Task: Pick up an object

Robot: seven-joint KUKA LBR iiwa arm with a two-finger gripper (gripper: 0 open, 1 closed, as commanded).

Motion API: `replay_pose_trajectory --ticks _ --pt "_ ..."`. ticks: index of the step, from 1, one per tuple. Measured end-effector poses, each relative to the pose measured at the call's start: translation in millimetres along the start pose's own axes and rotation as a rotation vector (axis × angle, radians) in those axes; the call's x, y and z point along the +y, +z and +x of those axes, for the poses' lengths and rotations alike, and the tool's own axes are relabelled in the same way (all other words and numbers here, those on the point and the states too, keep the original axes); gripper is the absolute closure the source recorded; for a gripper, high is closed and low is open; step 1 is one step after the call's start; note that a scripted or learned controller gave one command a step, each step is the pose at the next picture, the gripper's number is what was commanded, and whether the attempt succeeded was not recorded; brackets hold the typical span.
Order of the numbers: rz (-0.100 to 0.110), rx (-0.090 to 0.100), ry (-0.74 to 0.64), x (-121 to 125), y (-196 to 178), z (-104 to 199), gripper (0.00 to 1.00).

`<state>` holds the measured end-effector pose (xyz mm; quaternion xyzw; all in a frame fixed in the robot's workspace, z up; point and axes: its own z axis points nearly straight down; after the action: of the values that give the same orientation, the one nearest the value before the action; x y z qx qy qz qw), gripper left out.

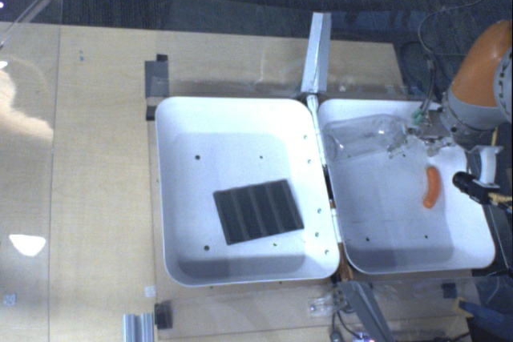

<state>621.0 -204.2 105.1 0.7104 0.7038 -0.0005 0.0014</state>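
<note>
Since the task names no particular object, the likeliest target is the one nearest the claw: a small orange sausage-shaped piece lying on the floor of the right bin, towards that bin's right side. The claw hangs over the bin's upper right part, and the orange piece lies just below it in the view, towards the bin's near edge and apart from it. Its long axis runs almost straight up and down the view, with only a slight lean, so the claw would probably have to close across its narrow width, from left and right.

Whether the claw is wide or narrow cannot be told at this size, and nothing is seen held in it. A crumpled clear plastic wrap lies just left of the claw. A dark ribbed mat lies flat in the left bin, well apart.
</note>
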Motion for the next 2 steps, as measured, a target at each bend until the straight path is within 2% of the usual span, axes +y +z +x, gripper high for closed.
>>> replay_pose_trajectory --ticks 1,2 --pt "-0.006 0.001 -0.056 -34 16 -1 0.00" --pt "0.083 0.008 -0.015 30 20 -12 0.00"
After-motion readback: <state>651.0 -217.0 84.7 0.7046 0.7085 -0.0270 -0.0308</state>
